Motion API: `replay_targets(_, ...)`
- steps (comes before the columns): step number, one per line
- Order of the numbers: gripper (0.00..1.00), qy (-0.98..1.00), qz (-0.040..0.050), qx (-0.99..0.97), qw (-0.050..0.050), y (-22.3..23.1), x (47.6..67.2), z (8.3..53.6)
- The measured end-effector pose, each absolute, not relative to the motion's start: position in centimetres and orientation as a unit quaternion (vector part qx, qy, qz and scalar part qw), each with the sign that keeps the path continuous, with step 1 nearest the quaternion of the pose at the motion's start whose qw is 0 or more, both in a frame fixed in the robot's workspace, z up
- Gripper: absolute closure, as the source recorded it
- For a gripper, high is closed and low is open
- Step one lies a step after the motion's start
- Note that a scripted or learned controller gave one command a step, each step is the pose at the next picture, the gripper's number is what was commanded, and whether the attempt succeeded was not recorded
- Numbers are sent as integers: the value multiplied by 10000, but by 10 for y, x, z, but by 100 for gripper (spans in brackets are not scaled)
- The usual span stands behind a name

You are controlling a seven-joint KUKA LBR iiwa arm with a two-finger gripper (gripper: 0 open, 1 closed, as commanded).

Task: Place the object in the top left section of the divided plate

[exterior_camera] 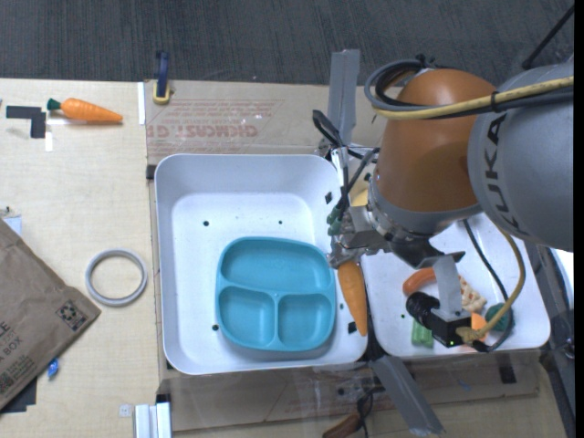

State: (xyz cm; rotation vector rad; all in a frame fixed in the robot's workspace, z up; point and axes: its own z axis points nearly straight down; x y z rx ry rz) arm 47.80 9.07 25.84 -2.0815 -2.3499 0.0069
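Note:
A blue divided plate (274, 291) lies in the left white bin (182, 235), with one wide section on its far side and two small ones on its near side. My gripper (345, 252) hangs over the wall between the two bins, just right of the plate. It is shut on the top end of an orange carrot (353, 301). The carrot hangs down from the fingers, pointing at the near edge, beside the plate's right rim. The arm's orange band and grey body cover much of the right bin.
The right bin (520, 336) holds several toy foods, among them a red-orange piece (419, 281) and a green one (421, 334). On the bench to the left lie a second carrot (87, 110), a tape ring (116, 276) and a cardboard box (36, 322).

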Motion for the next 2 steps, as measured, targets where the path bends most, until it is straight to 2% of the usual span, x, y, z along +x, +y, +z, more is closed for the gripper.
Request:
replay_targets(1,100,-7845,12,-6201,6,74,478,250)
replay_targets(2,0,-7846,10,-6200,4,74,478,250)
